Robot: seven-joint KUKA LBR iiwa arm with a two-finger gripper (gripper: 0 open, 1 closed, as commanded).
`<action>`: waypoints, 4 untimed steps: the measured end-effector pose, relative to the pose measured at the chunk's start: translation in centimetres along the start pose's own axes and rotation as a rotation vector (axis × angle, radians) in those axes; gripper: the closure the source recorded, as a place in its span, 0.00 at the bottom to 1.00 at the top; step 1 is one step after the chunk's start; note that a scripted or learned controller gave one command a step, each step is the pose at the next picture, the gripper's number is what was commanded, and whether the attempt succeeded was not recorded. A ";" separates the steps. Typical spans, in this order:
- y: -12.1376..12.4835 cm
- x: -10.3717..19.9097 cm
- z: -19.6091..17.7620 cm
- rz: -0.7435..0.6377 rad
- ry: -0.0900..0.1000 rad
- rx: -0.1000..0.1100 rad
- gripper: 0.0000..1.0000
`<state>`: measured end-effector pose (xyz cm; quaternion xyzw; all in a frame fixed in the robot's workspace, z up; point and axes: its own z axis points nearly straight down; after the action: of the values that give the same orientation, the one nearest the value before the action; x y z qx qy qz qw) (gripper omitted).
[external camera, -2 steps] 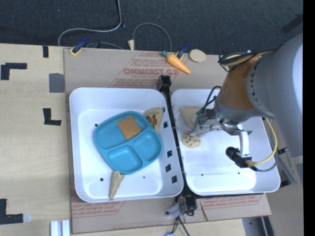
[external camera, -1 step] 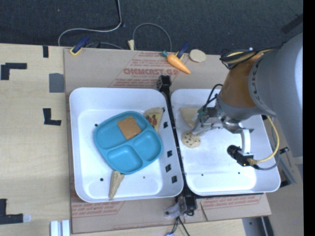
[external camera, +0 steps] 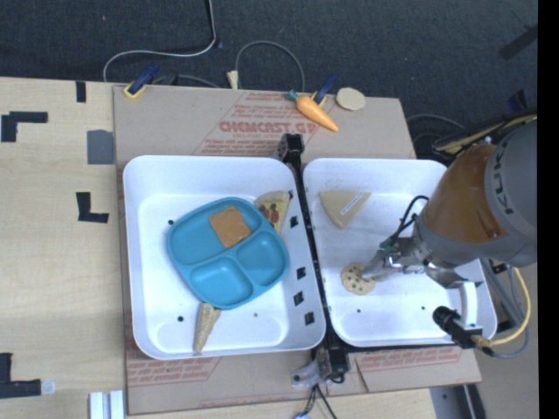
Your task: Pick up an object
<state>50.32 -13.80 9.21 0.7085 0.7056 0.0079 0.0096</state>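
In the right bin point(external camera: 397, 334) a round chocolate-chip cookie point(external camera: 354, 279) lies left of centre. My gripper point(external camera: 377, 269) reaches down from the right and its tip sits right at the cookie's upper right edge, low over the bin floor. Nothing visibly hangs from it. A pale wedge, like a cheese or sandwich slice point(external camera: 342, 207), rests at the bin's upper left. The grey arm with its orange band point(external camera: 467, 203) covers the right part of this bin.
The left bin point(external camera: 144, 234) holds a blue divided plate point(external camera: 218, 273) with a toast square point(external camera: 231, 226) on it, a pizza slice point(external camera: 274, 206) beside it and a cone point(external camera: 204, 326) below. A toy carrot point(external camera: 316, 113) and a beige disc point(external camera: 351, 99) lie on the cardboard behind the bins.
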 end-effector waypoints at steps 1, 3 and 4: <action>1.7 9.9 -9.8 -0.017 0.006 0.015 1.00; -0.5 3.7 -1.4 0.002 0.001 0.035 0.00; -1.8 4.2 0.6 -0.004 0.000 0.018 0.00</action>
<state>48.52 -9.57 8.55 0.7071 0.7071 0.0013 0.0032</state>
